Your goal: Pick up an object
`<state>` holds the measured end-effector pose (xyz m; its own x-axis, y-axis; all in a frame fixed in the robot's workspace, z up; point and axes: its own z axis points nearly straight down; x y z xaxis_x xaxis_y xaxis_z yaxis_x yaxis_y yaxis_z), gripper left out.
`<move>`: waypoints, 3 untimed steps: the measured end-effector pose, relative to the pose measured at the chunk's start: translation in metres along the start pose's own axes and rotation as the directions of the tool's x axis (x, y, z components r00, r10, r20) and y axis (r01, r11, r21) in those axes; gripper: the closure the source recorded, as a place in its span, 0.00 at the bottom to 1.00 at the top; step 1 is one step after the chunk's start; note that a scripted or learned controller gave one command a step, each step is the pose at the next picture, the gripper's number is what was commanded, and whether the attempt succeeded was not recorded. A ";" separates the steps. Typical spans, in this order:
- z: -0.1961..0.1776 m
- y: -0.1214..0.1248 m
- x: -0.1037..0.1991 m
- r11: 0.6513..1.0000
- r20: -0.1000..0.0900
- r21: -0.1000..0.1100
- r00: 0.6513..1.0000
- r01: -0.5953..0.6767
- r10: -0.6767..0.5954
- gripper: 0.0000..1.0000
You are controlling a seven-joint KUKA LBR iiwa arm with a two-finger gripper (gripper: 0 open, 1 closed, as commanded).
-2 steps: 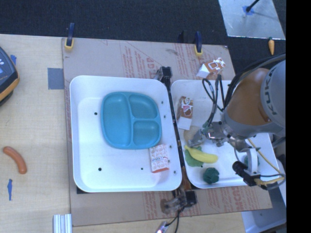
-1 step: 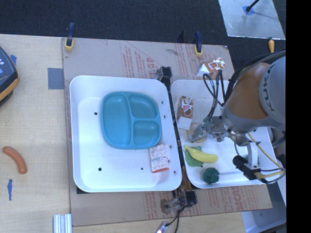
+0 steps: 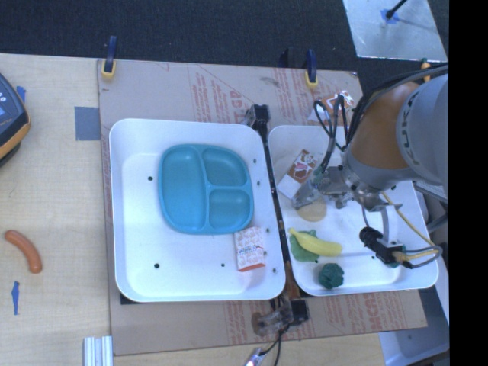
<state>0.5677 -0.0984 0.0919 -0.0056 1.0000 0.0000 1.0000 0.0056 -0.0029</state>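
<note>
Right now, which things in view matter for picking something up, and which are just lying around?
For the job:
gripper, low in the right bin
tan round piece
banana
green lump
printed packet

Lying about:
blue tray and small packet in the left bin
sausage on the bench

In the right bin (image 3: 396, 277), a yellow banana (image 3: 319, 243) is seen lying flat near the left wall, a dark green piece (image 3: 331, 274) just below it. A round beige item (image 3: 311, 210) and a small printed packet (image 3: 299, 171) are found above them.
</note>
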 end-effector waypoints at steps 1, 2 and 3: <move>-0.011 0.000 -0.001 1.000 0.001 0.001 1.000 0.002 -0.002 1.00; -0.100 -0.021 0.055 1.000 -0.001 0.000 1.000 -0.002 0.002 1.00; -0.143 -0.002 0.112 1.000 -0.002 0.000 1.000 -0.001 0.001 1.00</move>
